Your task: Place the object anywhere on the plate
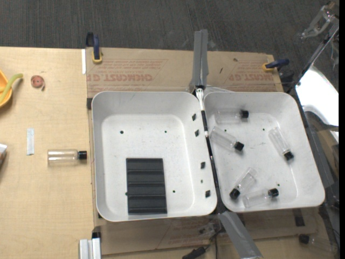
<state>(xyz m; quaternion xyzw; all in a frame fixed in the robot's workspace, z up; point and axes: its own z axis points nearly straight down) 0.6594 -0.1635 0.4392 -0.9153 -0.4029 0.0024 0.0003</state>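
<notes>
Camera view has the clear black-capped vials [226, 140] lying loose in the right bin [260, 163], well apart from the black ribbed plate [145, 185] in the left bin [141, 124]; being round and slick, one could likely roll or slip from a grasp, and I cannot tell the state of the gripper [322, 21].

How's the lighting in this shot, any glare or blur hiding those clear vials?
Camera view: even, soft light with faint shadows; the white right bin washes out the clear vials, so mostly their black caps stand out; the dark plate in the left bin reads sharply.
</notes>
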